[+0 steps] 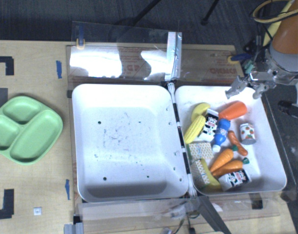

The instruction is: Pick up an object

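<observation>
Gripper (246,86) hovered over the upper right rim of the right bin (273,145); whether it was released or clenched could not be told. The orange toy (233,110) lay just beside it at seven o'clock, inside that bin.

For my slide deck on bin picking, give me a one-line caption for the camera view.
KUKA arm's gripper hovers at the right bin's far edge, above heaped toy food including an ear of corn.

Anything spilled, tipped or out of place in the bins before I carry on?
Nothing spilled. All the toys sit heaped in the right bin, carrots and corn overlapping. The gripper hangs over that bin's far edge.
</observation>
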